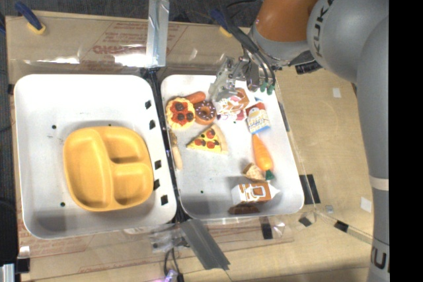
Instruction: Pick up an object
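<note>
**Counter and what rests on it**

You are looking down on a tan counter (330, 135) with two shallow white bins set side by side, their inner walls touching along the middle. The left bin (39, 96) and the right bin (218, 198) both sit on a clear plastic sheet (99, 43) printed with faint red lettering, spread flat over the counter top. A strip of grey tape (158, 26) runs from the sheet's far edge down toward the seam between the bins. Blue clips (30, 16) hold the sheet at the far left corner. Small black tape marks (310, 188) lie on the bare counter just right of the right bin.
</note>
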Controlling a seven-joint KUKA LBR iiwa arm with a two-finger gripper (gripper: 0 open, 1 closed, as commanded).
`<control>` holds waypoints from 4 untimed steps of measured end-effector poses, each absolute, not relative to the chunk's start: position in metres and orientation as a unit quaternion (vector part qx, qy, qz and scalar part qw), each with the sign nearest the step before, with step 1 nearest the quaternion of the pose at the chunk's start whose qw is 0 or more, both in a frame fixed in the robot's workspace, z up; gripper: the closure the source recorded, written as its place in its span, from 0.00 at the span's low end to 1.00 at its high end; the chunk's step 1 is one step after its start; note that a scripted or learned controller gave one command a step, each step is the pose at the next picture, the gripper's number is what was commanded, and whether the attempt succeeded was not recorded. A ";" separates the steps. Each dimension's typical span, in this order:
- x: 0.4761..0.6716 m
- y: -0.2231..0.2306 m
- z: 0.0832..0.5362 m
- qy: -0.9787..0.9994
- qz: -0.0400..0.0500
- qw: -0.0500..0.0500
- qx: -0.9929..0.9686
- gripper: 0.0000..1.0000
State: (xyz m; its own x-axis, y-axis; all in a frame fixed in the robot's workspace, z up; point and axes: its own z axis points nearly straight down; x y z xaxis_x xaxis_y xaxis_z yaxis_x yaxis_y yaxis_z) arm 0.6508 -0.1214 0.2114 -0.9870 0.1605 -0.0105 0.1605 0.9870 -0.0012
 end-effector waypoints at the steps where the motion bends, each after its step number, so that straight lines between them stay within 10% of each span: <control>1: 0.621 -0.166 0.264 0.889 0.000 0.001 0.458 1.00; 2: 0.622 -0.164 0.263 0.889 0.000 0.001 0.458 0.00; 3: 0.626 -0.188 0.136 0.942 0.001 0.011 0.335 0.00; 4: 0.537 -0.209 0.094 0.957 0.000 0.002 0.291 0.00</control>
State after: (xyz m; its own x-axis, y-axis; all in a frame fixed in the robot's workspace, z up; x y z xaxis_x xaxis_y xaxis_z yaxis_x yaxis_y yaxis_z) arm 0.5373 -0.2094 0.0941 -0.8302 0.5575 -0.0040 0.5575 0.8302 0.0018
